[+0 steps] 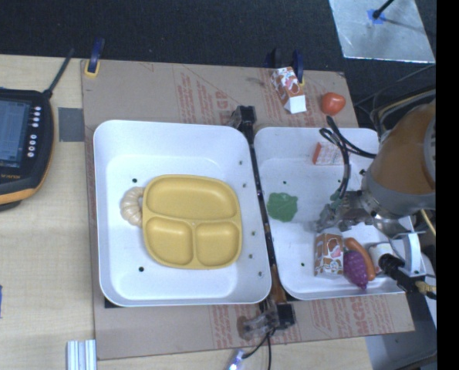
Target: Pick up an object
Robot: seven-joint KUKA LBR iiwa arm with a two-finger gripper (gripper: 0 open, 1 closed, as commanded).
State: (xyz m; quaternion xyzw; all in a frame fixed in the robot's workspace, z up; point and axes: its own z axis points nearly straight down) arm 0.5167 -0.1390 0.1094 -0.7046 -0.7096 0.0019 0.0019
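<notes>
**Arm low over the right bin**

The hand (331, 216) sits down inside the right bin (291, 280), just beside a green lump (282, 206); whether it is open or closed I cannot tell. A snack packet (329, 254), a purple piece (357, 268) and an orange piece (360, 247) crowd together near it. The left bin (113, 206) holds a yellow divided tray (190, 220) with a pale, ridged thing (130, 205) touching its left side.

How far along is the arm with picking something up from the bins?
Nothing looks picked yet. The gripper is low inside the right bin, beside the green object and above the snack packet and purple item, which lie on the bin floor. Grasping and lifting one remain.
</notes>
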